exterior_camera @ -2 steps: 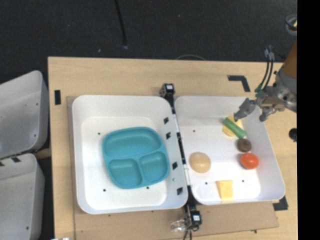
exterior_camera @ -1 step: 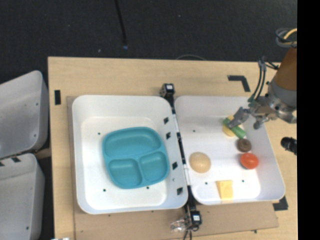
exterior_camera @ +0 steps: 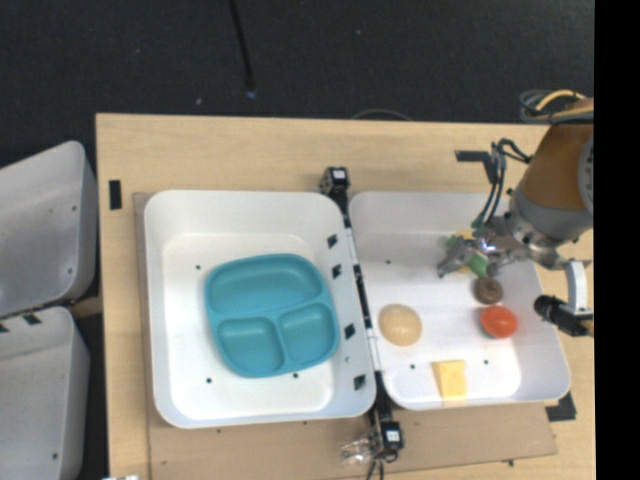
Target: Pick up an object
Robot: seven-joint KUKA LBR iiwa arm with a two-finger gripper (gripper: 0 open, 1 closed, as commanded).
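The right bin (exterior_camera: 420, 218) holds several small objects. A beige round piece (exterior_camera: 400, 324) lies near its left wall, a yellow block (exterior_camera: 451, 378) near the front, and a red-orange piece (exterior_camera: 498, 320) to the right. A small brown round piece (exterior_camera: 488, 290) sits just below my gripper (exterior_camera: 472, 259). The gripper is low over the bin's upper right part, right at a small green object (exterior_camera: 480, 261) that it partly hides. Whether the green object is held cannot be seen. The arm (exterior_camera: 555, 178) comes in from the right.
The left bin (exterior_camera: 180, 228) holds a teal divided plate (exterior_camera: 270, 313). A ridge with black clips (exterior_camera: 352, 268) separates the two bins. A black cable (exterior_camera: 495, 183) loops beside the wrist. The tan bench (exterior_camera: 250, 148) surrounds the bins.
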